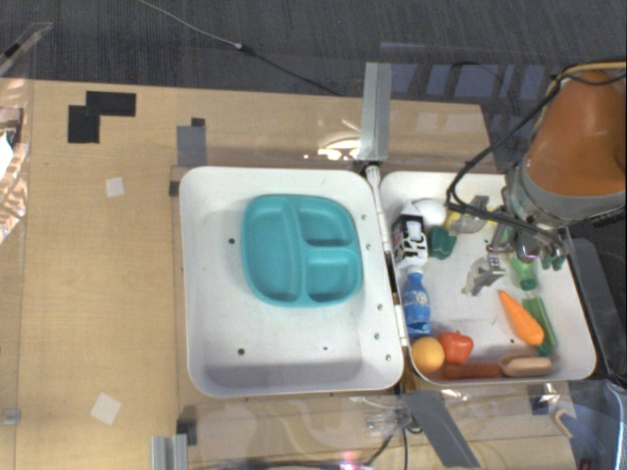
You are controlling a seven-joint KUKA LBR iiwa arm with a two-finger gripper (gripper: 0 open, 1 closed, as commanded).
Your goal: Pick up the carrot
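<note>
Arm: the grey arm with its orange band [585, 130] comes in over the right bin's far right corner, its wrist hanging above the bin floor.
Gripper: the gripper [487, 274] hangs over the middle of the right bin, up and left of the carrot and apart from it; nothing sits between its fingers.
Jaws: the metal parts blur together, so I cannot tell whether they are spread or pressed together.
Carrot: the carrot [521, 318] lies on the floor of the right bin near its right wall, slanting from upper left to lower right, with a green vegetable [542, 322] touching its right side.
Right bin: the right bin [585, 358] also holds a blue bottle [416, 301] along its left wall, a black-and-white bottle [411, 238] beyond it, and a dark green block [441, 244] near the far side.
Near edge of right bin: a yellow fruit [427, 352], a tomato [456, 345], a brown sausage [472, 370] and a bread roll [527, 365] line it.
Left bin: the left bin [211, 360] carries a teal divided plate [301, 249] near its middle.
Bench: the wooden bench [88, 292] bears both bins side by side, their inner walls touching.
</note>
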